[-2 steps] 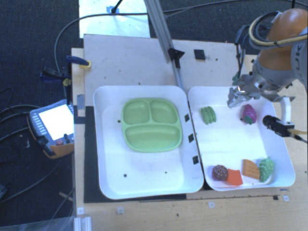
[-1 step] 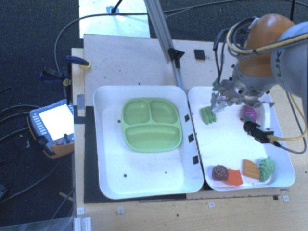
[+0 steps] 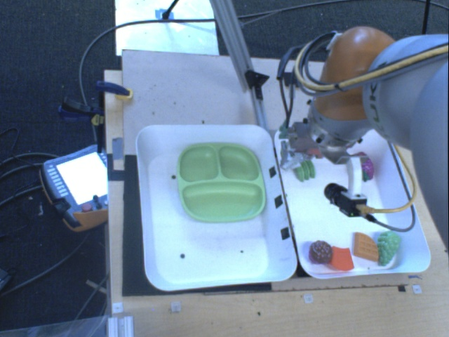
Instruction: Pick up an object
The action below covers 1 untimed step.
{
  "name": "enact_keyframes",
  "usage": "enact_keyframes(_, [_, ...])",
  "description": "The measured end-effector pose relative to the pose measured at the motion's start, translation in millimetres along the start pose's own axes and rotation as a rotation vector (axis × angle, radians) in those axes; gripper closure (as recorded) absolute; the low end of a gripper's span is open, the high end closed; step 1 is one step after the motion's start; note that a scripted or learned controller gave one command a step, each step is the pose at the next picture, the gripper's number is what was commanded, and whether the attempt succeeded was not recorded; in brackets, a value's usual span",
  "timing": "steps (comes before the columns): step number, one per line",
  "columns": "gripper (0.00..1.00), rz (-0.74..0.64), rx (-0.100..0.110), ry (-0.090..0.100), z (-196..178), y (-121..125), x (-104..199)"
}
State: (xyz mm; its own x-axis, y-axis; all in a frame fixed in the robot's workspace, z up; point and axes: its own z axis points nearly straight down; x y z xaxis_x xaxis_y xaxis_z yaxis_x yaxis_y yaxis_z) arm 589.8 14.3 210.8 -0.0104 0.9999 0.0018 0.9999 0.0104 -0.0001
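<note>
My gripper (image 3: 290,157) hangs low over the far left part of the right bin (image 3: 309,209), close to the wall between the two bins. A small green ribbed piece (image 3: 305,171) lies just to its right, touching or very near it; I cannot tell whether it is held. Along the bin's near edge lie a brown round item (image 3: 320,251), a red-orange wedge (image 3: 342,260), an orange cracker-like piece (image 3: 365,246) and a green broccoli-like piece (image 3: 389,247). A pink and white item (image 3: 366,166) sits partly behind the wrist.
The left bin (image 3: 210,258) holds a green divided plate (image 3: 221,182). A black cylinder on a yellow cable (image 3: 343,199) hangs from the wrist over the middle of the right bin. The bulky arm (image 3: 393,69) covers that bin's far right corner. A metal pole (image 3: 235,34) slants in at the back.
</note>
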Motion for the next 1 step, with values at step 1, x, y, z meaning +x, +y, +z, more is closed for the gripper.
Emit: enact_keyframes(1, [1.0, 0.0, -0.001, 0.001, -11.8, -9.3, 48.5])
